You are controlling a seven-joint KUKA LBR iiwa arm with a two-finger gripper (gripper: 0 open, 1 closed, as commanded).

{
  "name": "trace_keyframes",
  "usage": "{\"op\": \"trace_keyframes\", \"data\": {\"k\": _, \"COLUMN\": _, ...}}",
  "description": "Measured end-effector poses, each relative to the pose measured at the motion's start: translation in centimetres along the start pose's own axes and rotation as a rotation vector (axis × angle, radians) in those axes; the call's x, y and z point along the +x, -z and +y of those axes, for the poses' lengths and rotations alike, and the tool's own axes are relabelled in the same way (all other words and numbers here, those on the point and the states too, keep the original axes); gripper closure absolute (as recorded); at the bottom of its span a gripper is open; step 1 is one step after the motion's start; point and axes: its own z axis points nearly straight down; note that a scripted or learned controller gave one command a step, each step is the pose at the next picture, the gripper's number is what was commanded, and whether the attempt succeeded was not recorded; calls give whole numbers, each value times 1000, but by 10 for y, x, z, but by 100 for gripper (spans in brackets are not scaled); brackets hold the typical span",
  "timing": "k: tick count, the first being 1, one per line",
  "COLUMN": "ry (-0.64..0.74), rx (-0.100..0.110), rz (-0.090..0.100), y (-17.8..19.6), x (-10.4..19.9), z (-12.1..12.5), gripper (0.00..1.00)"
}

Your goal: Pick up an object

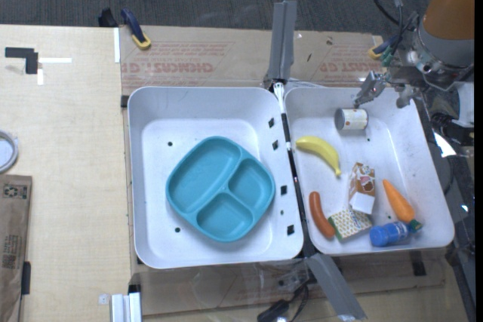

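Up by the right bin's (423,162) far edge, the gripper (370,90) hung just above a small white cylinder (352,118) lying on its side, its thin fingers slightly parted and holding nothing. That looked the likeliest pick, since it lay apart from the banana (320,152), carrot (398,200) and blue bottle (390,234) crowding the near end.

Cardboard sheet (226,56) behind bins, left of gripper (367,90): red print, upside down, roughly "CHEMCAST GP", repeated further right; partly unclear. Brown paper bag (13,230), far left of gripper, at bench edge: small recycling-type symbol, no legible words. Snack packets (361,192) below gripper: print too small to read.
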Motion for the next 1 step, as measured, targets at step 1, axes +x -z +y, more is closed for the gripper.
{"op": "trace_keyframes", "data": {"k": 1, "ry": 66, "rx": -3, "rz": -2, "y": 30, "x": -29, "z": -1, "gripper": 0}}
